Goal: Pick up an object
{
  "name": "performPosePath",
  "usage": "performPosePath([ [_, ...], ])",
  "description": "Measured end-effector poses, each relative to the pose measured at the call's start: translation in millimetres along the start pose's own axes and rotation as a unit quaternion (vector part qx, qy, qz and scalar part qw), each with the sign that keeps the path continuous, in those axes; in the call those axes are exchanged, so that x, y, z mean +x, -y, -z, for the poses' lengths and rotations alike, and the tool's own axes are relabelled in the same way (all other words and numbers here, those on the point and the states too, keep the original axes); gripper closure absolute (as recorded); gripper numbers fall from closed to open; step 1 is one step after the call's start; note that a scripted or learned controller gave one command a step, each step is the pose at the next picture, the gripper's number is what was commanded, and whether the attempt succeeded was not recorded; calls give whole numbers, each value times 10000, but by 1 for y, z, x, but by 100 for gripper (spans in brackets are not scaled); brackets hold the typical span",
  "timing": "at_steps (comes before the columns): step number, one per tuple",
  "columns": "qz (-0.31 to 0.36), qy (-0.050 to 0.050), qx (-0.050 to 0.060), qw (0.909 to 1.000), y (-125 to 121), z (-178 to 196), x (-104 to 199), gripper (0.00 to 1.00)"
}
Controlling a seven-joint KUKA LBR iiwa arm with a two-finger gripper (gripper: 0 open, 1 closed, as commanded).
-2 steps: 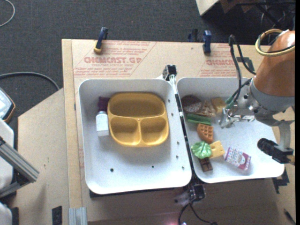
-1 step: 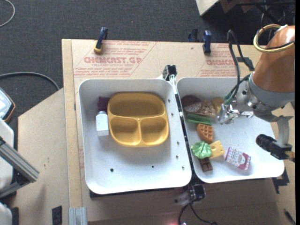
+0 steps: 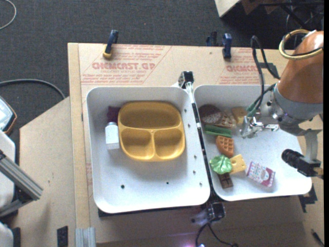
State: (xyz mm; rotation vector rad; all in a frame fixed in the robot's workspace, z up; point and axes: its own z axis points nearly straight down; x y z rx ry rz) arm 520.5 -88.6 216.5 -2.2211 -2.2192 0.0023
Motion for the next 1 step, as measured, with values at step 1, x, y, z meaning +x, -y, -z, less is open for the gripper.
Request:
performPosePath([
  [1,0,1,-12,10000,1,2,-7,100],
])
